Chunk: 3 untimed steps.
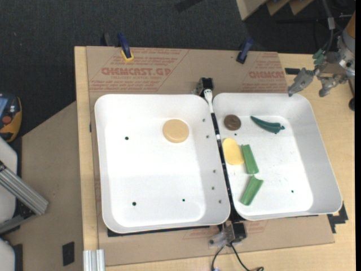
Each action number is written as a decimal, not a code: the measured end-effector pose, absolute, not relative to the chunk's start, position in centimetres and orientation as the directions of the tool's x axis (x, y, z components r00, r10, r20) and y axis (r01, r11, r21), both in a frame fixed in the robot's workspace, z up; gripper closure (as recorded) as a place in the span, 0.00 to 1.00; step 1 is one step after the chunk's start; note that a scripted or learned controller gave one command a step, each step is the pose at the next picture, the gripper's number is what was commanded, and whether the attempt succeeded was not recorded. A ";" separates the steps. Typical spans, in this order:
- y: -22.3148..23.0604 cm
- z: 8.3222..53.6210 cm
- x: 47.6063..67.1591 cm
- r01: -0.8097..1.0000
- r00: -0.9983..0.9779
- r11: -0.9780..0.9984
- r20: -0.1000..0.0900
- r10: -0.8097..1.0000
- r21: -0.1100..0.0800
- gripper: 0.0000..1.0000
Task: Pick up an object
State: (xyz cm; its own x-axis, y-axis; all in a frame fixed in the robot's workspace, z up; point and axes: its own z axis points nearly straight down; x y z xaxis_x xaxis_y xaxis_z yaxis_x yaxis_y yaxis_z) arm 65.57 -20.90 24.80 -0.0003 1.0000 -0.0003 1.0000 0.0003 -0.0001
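Your claw [312,86] hangs at the frame's upper right, outside the right bin [316,151], prongs spread and holding nothing. Aim for the dark green curved piece [267,124] near that bin's top: it lies apart from its neighbours, so descend straight over it.

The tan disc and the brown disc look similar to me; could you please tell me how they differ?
The tan disc is pale and clearly larger; the brown disc is dark and smaller. The tan disc lies alone in the left bin, while the brown disc lies in the right bin near other pieces. Both are round and lie flat.
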 end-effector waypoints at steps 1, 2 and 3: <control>-22.4 49.8 63.9 1.000 -0.001 0.002 -0.010 1.000 0.022 0.00; -22.3 49.7 64.0 1.000 -0.003 0.003 -0.006 1.000 0.008 1.00; -13.4 54.0 60.2 1.000 -0.009 0.009 0.001 1.000 0.006 1.00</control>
State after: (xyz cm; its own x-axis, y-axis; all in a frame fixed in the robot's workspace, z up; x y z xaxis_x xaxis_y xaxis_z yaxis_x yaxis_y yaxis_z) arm 60.16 -13.38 53.97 -0.0093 1.0000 0.0011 0.9999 0.0093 0.0064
